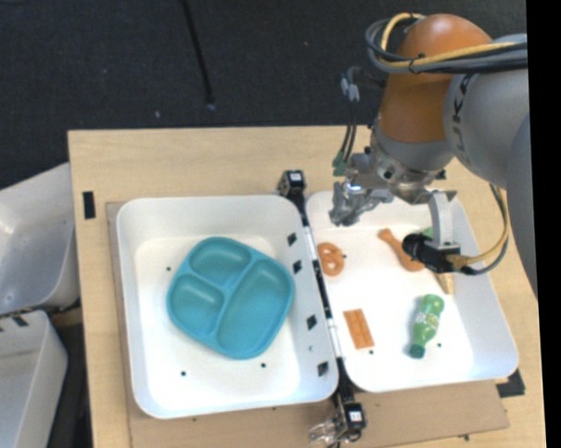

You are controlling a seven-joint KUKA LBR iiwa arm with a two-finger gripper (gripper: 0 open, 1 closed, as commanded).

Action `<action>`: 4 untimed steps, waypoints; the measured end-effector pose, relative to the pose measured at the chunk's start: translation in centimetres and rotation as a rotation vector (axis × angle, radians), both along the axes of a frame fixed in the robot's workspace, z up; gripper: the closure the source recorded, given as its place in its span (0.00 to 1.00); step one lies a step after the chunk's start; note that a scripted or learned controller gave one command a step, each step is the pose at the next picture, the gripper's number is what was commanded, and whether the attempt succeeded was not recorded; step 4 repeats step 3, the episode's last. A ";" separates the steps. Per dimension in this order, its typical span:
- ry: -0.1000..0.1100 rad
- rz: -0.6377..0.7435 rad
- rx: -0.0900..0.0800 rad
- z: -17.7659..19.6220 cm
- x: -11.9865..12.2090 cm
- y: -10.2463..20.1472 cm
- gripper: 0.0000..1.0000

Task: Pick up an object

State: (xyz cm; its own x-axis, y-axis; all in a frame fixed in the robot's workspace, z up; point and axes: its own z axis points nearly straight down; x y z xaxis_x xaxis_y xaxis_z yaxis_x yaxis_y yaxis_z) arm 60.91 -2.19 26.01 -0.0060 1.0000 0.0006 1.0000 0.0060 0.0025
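In the right bin (472, 349) lie an orange pretzel-shaped piece (330, 259), a flat orange rectangular piece (359, 329), a small green bottle (424, 325) and an orange spoon-like piece (397, 246). My gripper (348, 209) hangs over the far left corner of that bin, a little behind the pretzel piece. Nothing shows in its grip. The spoon-like piece is partly hidden by the robot's own hardware.
The left bin (148, 382) holds a teal divided plate (231, 297). A ridge with black clips (313, 282) separates the two bins. The grey and orange arm (432, 82) reaches in over the right bin's far side.
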 end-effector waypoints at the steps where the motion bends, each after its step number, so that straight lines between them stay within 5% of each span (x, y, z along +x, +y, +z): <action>1: 0.001 0.001 0.000 0.1 1.0 5.0 1.00; 2: 0.000 0.000 -0.001 -0.1 2.6 9.6 1.00; 3: 0.002 -0.004 -0.001 -0.1 2.5 9.3 0.00; 4: 0.002 -0.004 -0.001 -0.1 2.5 9.3 0.00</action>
